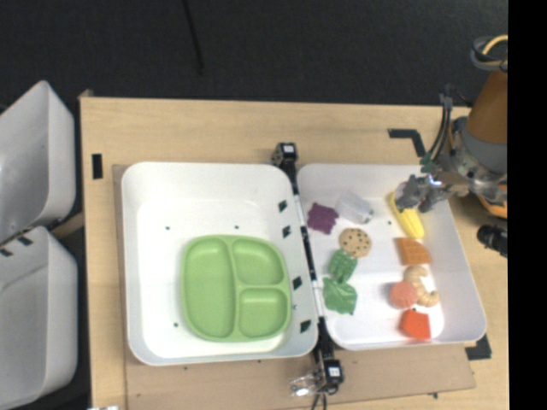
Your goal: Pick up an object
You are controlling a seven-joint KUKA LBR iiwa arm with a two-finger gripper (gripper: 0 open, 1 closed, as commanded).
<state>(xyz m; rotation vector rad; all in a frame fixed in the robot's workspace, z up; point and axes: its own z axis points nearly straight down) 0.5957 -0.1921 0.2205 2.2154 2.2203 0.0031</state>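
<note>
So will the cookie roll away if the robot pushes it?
Probably not. The cookie lies flat, so it would likely slide, not roll. It looks thin and stiff, probably light. The green piece touches it and may get nudged too.

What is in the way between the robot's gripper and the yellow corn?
Nothing visible. The gripper sits right above the top end of the yellow corn in the right bin. The orange block lies below the corn, out of the way.
</note>
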